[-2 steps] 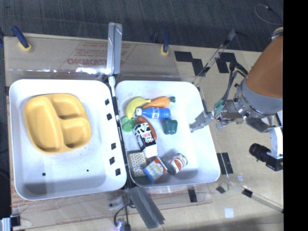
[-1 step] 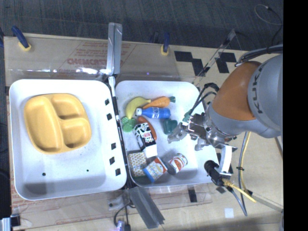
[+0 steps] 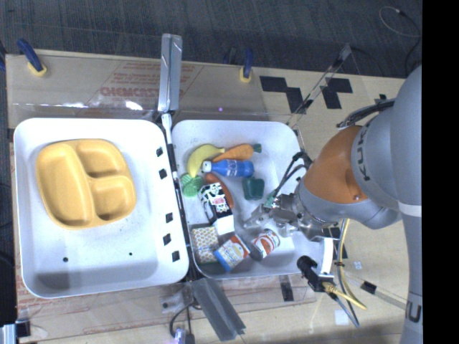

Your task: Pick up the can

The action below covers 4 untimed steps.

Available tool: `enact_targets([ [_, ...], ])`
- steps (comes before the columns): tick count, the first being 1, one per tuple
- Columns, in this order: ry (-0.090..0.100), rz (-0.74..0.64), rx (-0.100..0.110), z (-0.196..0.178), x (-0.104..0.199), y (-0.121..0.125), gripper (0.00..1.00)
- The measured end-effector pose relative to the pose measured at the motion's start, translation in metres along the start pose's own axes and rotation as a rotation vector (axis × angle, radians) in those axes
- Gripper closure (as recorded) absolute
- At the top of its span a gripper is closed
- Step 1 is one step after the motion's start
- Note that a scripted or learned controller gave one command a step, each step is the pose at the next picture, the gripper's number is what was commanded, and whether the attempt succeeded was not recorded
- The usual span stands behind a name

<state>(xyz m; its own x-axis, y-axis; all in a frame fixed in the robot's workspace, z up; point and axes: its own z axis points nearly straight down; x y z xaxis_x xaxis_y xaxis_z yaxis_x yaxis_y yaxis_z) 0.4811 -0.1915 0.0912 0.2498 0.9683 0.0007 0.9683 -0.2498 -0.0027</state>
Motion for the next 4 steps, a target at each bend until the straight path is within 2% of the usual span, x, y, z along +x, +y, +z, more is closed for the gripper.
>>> enact_targets([
  [1,0.001,-0.056,0.003,0.000,0.016,-0.009,0.00],
  [2,0.001,-0.061,0.004,-0.009,0.016,-0.009,1.00],
  [3,0.001,-0.062,0.004,-0.009,0.016,-0.009,0.00],
  [4,0.002,-0.206,0.002,0.000,0.002,-0.005,0.00],
])
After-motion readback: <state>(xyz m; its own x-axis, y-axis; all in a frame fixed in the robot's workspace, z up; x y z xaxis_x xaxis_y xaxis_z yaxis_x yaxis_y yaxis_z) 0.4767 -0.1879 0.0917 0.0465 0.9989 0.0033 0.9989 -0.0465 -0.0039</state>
